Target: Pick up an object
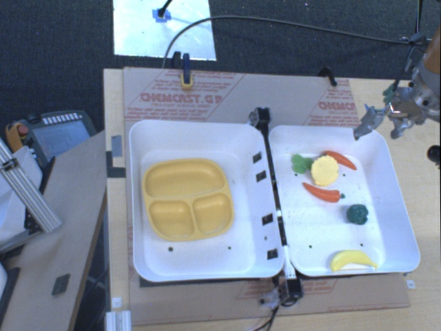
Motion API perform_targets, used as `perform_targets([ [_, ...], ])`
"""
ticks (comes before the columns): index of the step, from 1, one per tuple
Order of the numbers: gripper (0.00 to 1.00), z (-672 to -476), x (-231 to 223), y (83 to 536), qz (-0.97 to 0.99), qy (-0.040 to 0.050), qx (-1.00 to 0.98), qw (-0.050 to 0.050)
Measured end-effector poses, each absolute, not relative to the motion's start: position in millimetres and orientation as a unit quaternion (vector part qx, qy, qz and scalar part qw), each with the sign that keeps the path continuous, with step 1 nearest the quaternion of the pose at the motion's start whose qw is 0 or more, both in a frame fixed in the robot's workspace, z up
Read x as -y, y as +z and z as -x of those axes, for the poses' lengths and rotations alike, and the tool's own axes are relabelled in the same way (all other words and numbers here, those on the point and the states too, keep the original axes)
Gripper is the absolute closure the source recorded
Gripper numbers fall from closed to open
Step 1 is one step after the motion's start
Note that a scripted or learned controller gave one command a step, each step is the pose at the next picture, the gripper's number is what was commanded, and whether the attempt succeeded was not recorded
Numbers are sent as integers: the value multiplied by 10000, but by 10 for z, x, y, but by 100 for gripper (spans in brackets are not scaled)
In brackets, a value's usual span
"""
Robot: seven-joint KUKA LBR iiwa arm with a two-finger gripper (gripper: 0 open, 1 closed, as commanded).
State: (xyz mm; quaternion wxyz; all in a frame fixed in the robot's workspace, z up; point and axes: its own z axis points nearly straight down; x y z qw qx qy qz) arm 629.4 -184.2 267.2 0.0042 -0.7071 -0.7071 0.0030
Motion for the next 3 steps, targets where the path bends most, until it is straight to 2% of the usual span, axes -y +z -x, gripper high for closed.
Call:
perform_targets([
  [1,0,-6314,1833,2750,7060,-4,7082,-7],
  [2,0,-6300,1763,2311,7055,2,7087,2],
  [3,0,-6374,1684,1792,7049,3,7093,6],
])
